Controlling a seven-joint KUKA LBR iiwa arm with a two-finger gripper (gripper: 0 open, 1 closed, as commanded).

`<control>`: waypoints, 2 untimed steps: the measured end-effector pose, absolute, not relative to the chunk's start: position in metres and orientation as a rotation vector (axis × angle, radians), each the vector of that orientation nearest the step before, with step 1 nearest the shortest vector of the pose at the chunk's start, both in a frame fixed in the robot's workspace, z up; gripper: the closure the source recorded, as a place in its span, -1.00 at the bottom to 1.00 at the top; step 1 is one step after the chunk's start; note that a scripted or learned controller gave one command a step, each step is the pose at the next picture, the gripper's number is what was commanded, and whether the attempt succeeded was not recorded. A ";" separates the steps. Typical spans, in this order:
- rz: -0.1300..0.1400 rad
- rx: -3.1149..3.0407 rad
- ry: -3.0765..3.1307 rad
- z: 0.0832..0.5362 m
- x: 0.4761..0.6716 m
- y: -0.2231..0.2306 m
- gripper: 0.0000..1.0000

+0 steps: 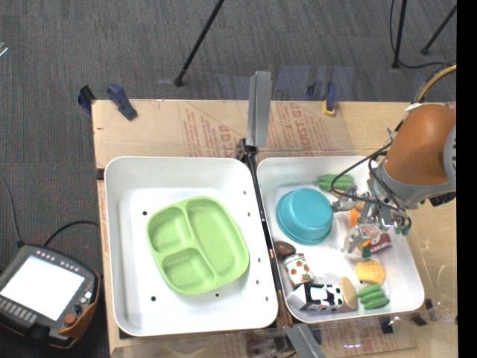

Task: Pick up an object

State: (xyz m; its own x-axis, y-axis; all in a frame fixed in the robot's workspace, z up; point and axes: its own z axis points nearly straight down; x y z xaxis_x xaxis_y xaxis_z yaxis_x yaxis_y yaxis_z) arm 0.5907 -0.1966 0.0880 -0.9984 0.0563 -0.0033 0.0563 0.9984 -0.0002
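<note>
Reaching down into the right bin (272, 171) from the right side of the frame, with the claw (363, 233) low among the toys. Hard to tell if open, shut, or holding anything, since the small parts blur together. Looks like the grab step, not the lift yet. Sitting right under the claw: a small red and white thing (378, 242), and just below it a yellow corn toy (370, 272). Next: close on one toy, then go straight up. Tight spot here. Blue bowl (305, 215) close on the left, bin wall close on the right, green toy (373, 296) and cow-print box (320, 295) crowding the lower right. Lots of open room up above. Left bin (127, 185) with its green tray (197, 243) sits well apart.
</note>
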 end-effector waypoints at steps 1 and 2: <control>-0.002 0.081 3.132 0.099 0.593 -0.195 1.00; -0.001 0.079 3.133 0.099 0.593 -0.194 -1.00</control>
